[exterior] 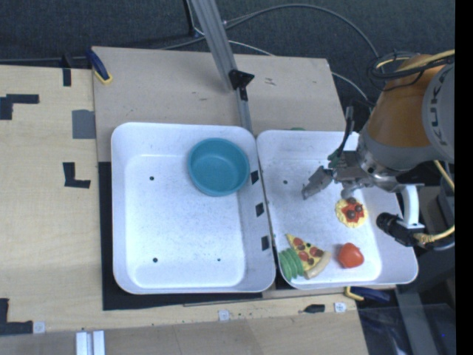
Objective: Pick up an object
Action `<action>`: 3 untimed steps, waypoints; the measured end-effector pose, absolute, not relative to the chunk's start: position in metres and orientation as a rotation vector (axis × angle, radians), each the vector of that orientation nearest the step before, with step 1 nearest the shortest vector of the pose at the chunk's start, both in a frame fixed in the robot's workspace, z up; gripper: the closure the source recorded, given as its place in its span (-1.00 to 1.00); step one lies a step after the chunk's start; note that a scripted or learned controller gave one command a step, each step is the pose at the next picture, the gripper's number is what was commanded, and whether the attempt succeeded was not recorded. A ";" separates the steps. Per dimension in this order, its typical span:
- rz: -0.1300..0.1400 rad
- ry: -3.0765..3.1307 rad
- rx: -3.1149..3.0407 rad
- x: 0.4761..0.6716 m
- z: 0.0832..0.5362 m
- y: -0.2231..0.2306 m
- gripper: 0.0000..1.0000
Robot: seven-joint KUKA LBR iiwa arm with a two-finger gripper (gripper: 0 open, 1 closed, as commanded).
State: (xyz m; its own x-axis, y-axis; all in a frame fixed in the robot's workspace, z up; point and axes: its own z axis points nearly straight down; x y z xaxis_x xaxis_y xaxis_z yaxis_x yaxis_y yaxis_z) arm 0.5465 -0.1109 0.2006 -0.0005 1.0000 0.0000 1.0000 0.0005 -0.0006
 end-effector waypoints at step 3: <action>-0.002 -2.223 -2.222 0.539 0.090 -0.107 -1.00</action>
